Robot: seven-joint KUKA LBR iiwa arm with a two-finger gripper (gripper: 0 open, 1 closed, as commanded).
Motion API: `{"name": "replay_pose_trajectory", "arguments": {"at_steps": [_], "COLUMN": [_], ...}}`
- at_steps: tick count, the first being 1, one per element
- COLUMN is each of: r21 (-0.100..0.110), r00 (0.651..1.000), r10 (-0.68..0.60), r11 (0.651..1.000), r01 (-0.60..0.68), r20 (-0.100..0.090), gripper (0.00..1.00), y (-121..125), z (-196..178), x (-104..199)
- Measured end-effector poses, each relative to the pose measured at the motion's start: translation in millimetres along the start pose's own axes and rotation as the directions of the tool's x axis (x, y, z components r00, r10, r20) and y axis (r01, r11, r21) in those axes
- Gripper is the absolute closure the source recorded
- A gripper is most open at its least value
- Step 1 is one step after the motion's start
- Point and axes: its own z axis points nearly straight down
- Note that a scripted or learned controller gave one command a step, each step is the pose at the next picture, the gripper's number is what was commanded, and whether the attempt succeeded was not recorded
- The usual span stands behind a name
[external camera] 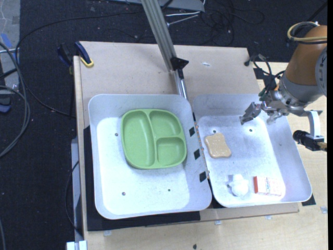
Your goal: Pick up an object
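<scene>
Carton [268,186] and white wad [239,185] are lying nearest in the right bin [291,155], bread slice [217,146] (tan) behind them. Jaws [263,113] are hanging spread and unladen above that bin's far edge.

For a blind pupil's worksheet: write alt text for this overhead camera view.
A robot arm's claw hovers over the right bin, which holds a tan slice, a white lump and a small red-and-white packet. The left bin holds a green divided plate.
</scene>
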Motion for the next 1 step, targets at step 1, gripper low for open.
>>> {"name": "replay_pose_trajectory", "arguments": {"at_steps": [1], "r21": [0.0], "r00": [1.0], "r10": [0.0], "r11": [1.0], "r01": [0.0], "r20": [0.0], "gripper": [0.0], "y": [-0.6], "z": [63.8], "x": [-1.8]}}
